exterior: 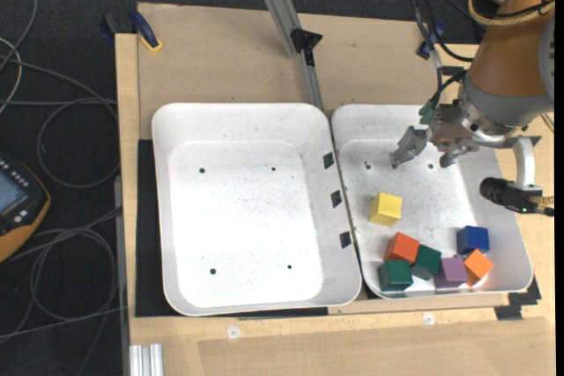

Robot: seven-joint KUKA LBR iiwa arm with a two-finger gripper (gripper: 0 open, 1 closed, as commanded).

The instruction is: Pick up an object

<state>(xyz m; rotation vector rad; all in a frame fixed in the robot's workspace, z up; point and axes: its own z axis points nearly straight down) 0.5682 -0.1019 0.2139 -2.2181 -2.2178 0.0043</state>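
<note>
My gripper (429, 151) hangs over the far half of the right bin (352, 121), open, with nothing between its fingers. A yellow cube (385, 208) lies alone on the bin floor, nearer the front and to the left of the gripper. Along the bin's front wall sits a cluster of blocks: an orange one (403, 246), two green ones (428, 260) (396, 276), a purple one (452, 271), another orange one (478, 264) and a blue one (473, 239).
The left bin (238, 207) stands beside the right one, with small black clips along the shared wall. A grey metal pole (282, 9) slants across the bench behind the bins. Cables lie on the dark floor at left.
</note>
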